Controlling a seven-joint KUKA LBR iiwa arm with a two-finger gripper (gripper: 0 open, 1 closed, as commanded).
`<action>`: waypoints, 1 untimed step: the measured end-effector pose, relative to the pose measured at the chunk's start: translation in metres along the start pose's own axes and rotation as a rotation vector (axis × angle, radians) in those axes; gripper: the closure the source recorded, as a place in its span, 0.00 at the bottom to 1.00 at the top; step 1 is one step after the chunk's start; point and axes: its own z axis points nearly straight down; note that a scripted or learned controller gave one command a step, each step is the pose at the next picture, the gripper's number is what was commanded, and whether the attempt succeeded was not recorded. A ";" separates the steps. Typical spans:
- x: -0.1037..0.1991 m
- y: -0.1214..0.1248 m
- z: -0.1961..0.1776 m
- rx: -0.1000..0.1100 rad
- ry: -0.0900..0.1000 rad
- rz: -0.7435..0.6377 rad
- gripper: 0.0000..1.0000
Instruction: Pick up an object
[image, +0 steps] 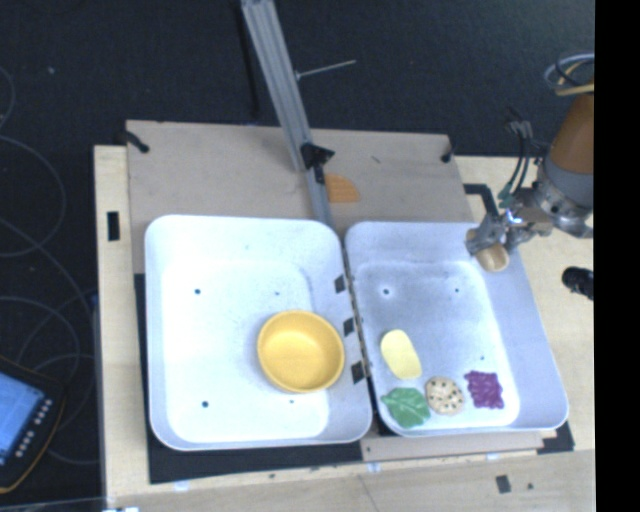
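My gripper (491, 243) hangs over the far right corner of the right bin (520, 320), with the grey arm and its orange band coming in from the right. A small tan round object (492, 260) sits between the fingertips, over the bin's rim, and the gripper is shut on it. Near the front of the right bin lie a pale yellow oval piece (400, 353), a green leafy piece (405, 405), a speckled cookie (443, 394) and a purple grape cluster (484, 388). A yellow bowl (300, 350) stands in the left bin (200, 270).
A slanted metal pole (285, 90) rises behind the seam between the bins. An orange patch (340, 188) lies on the board behind them. Cables hang beside the arm at the right. A tablet (20, 415) lies off the bench at the left.
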 end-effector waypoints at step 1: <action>0.059 0.011 -0.002 0.003 0.002 -0.005 1.00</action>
